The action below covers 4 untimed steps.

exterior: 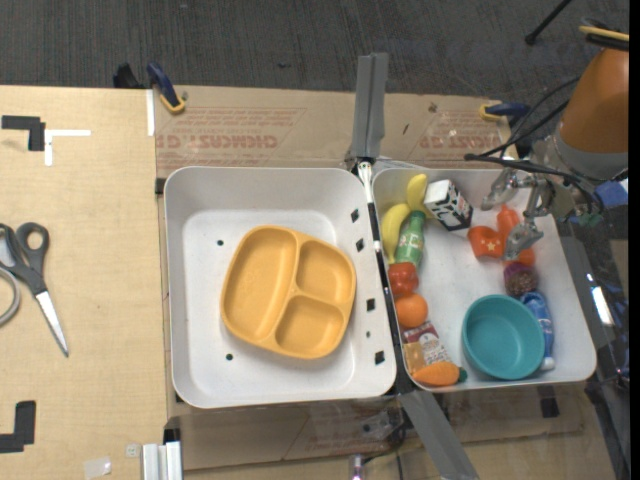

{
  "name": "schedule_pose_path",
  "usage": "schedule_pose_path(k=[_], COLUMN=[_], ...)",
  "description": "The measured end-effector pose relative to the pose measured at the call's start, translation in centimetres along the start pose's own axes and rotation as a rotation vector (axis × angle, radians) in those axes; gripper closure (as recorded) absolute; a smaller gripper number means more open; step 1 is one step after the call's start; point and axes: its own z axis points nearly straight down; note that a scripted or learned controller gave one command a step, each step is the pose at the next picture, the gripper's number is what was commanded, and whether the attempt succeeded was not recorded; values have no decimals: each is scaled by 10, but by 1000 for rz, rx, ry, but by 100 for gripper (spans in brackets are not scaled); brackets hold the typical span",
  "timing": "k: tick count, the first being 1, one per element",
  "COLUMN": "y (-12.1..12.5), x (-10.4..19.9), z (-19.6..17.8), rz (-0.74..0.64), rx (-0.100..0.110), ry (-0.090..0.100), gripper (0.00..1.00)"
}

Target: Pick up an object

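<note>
Plywood bench top (80,298) spreads across the left and carries a sheet of printed cardboard (250,133) under two shallow white bins. On its far left lie grey-handled scissors (35,278).

Largest of the contents is the left bin (190,368), which holds a yellow divided plate (288,291) lying flat near its middle. Beside it, touching along the shared edge, sits the right bin (580,363), crowded with small things. The grey arm with its orange band (600,93) reaches in from the right above that bin's far corner.

A teal bowl (503,336) stands upright in the near part of the right bin, with a blue bottle (540,318) against its right side. Along the left wall run, from far to near, a yellow banana (402,208), a green bottle (411,236), a red tomato (402,277), an orange fruit (411,311), a small printed packet (425,347) and an orange carrot-like piece (436,374). A black-and-white carton (447,205) sits tilted at the far side.

The gripper (520,206) hangs over the far right part of the bin, its metal fingers (533,208) spread apart and pointing down, with nothing seen between them. Just below lies an orange-red toy (490,240), near the fingertips, though whether they touch it is unclear. A dark purple berry-like cluster (519,278) lies just nearer.
</note>
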Motion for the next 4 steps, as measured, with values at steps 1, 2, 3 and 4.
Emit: schedule_pose_path(k=[1,2,3,4], y=[-4,23,123,64], x=[7,40,19,56], z=[29,31,31,30], rz=[14,24,107,164], rx=[1,0,-2,-1], ry=[-1,1,3,-1], gripper=[0,0,0,0])
